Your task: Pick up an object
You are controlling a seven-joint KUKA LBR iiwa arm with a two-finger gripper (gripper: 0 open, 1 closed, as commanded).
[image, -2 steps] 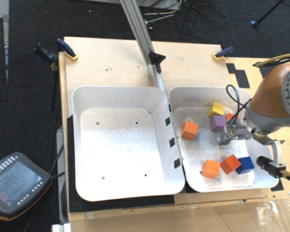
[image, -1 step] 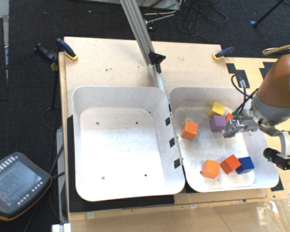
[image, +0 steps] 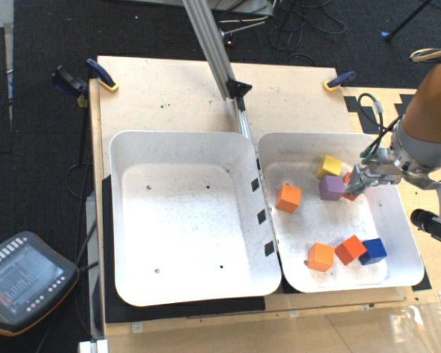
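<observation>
You look down on a pale, speckled counter (image: 176, 94) set on a dark carpeted floor (image: 37, 20). Blue and yellow clamps (image: 101, 76) grip its far corners. A slanted metal rail (image: 209, 35) crosses the far edge. Black cables (image: 309, 6) tangle on the floor beyond, and a grey pendant (image: 22, 282) lies at the near left.
</observation>
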